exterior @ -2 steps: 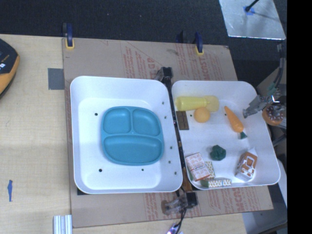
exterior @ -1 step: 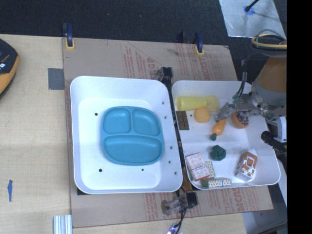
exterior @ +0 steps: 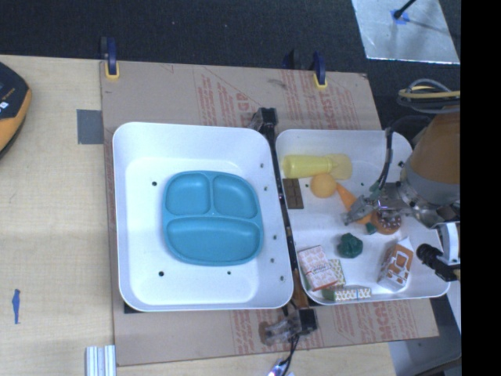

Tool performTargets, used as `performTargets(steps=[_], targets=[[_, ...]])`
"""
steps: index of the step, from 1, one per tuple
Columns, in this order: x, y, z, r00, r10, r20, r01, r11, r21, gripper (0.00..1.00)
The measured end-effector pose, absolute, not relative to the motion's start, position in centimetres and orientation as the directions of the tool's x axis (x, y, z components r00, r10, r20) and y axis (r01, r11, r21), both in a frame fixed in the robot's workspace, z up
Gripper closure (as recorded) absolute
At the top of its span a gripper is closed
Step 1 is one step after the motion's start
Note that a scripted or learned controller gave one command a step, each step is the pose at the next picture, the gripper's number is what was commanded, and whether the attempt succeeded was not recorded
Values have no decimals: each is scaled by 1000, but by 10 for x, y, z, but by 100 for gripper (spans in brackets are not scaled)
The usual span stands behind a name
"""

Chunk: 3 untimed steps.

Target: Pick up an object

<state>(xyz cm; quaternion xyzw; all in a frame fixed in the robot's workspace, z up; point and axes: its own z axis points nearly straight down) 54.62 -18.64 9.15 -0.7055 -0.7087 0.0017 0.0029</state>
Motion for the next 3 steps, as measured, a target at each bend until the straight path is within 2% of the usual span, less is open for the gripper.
performTargets(steps=[1,2,3], targets=[[480,-156,92,-4,1000,2,1000,4,-6,0],[484,-160,104,-4,1000,-5,1000,4,1,100],[512,-65,197,-15,1000,4,1000,15,7,100]])
